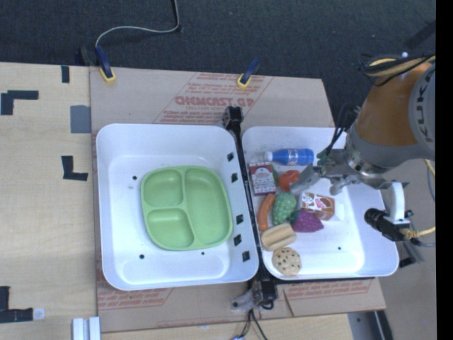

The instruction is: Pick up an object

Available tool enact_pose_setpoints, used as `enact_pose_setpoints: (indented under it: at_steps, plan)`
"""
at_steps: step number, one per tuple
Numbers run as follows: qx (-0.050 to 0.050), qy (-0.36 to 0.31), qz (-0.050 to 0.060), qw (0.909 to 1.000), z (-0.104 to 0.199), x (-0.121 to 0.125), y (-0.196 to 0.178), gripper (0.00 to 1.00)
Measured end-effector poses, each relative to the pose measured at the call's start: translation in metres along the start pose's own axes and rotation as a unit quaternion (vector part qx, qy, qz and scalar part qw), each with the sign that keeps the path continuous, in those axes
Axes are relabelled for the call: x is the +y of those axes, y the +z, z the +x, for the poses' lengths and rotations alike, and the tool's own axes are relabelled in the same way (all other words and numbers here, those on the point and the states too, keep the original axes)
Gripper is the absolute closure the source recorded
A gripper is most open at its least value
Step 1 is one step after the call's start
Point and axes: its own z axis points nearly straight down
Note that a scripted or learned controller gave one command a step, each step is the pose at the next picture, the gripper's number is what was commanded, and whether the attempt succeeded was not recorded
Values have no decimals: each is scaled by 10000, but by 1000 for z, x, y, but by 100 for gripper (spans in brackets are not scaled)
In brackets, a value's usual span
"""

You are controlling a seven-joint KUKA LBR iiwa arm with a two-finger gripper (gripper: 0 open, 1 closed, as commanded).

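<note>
We see a green divided plastic plate (187,207) in the left white bin (113,190). Right of it, the right white bin (354,257) holds crowded toy food (287,218); our tool (310,177) hangs over this pile, its grip impossible to tell.

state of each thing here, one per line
gripper: low over the right bin's toy pile
green tray: flat in left bin
water bottle: lying on its side
cookie: flat, apart from the pile
purple grapes: resting in the pile
</note>
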Motion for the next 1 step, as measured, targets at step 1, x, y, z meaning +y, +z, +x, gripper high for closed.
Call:
enact_pose_setpoints:
  at_steps: [1]
  plan:
    - [-7,-1,-39,10000,19,63,102,0]
